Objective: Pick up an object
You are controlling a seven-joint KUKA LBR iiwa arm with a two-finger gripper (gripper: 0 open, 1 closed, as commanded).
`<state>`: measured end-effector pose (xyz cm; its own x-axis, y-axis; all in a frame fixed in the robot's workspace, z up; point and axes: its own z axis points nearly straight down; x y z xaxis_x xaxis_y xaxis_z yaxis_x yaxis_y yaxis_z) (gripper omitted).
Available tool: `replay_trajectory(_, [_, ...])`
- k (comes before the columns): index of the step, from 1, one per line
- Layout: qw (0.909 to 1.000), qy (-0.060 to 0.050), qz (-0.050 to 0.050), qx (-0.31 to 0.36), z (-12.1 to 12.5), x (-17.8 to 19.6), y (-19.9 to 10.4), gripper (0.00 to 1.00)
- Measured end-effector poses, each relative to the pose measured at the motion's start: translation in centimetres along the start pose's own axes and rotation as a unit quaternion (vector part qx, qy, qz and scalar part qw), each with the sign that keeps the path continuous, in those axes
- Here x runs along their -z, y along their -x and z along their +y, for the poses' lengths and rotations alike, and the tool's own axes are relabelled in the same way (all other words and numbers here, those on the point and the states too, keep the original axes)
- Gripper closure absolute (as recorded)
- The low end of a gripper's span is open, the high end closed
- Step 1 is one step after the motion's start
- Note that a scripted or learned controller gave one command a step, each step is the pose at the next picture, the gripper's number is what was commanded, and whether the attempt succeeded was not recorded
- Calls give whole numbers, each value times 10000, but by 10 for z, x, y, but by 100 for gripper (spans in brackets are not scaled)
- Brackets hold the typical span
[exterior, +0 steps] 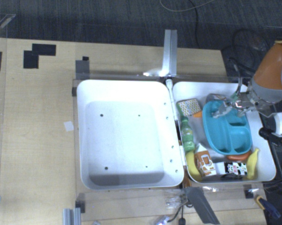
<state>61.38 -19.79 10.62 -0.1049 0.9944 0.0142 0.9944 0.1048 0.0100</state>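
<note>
While I watch from the overhead camera, the arm reaches in from the right edge, its orange band over the far right corner of the right bin. The gripper sits low at the back of that bin, over the upper rim of the blue dish, and looks to be touching or just above it; I cannot tell whether it is open, closed or gripping anything, because the metal parts blur together there. The dish is a divided one, lying tilted in the middle of the right bin. To its left, a green bottle lies along the wall shared with the left bin, and a patterned packet lies just behind the bottle. At the front, a banana curves round the near left corner, touching an orange box. Beside the box is a small black, white and red item that I cannot identify, and a second banana stands against the dish's near right edge. The bins sit side by side on the bench, with a metal post behind their join.
</note>
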Motion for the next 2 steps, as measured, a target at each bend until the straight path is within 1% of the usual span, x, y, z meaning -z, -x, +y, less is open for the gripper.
replay_trajectory(1, [9995,0,-85,-309,-66,31,-36,0])
replay_trajectory(2, [9973,-31,-77,731,-63,13,-24,0])
